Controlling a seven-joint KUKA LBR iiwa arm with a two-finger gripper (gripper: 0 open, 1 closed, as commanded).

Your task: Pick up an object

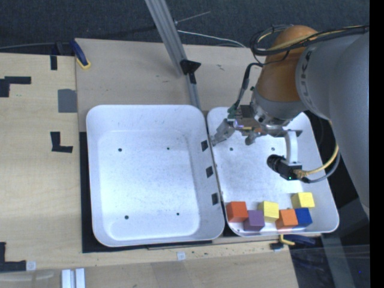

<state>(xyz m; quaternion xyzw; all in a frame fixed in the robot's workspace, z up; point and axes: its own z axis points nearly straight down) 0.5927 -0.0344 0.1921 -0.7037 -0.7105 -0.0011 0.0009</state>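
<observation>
Gripper (pixel 237 134) hovers in the right bin's (pixel 318 224) upper part, fingers look spread and empty, so it's pre-grasp and needs moving toward the blocks (pixel 270 213) lower right.

Smooth white plastic bins (pixel 150 116), faintly speckled. Matt pale wood-grain bench (pixel 36 179) (dark tape patches). Matt, foam-like coloured blocks (pixel 237 210). Ribbed metal pole (pixel 163 20). Glossy orange band (pixel 288 77) on the arm.

Gripper (pixel 235 133) over right bin (pixel 318 161), coloured blocks (pixel 270 213) along its near edge
</observation>
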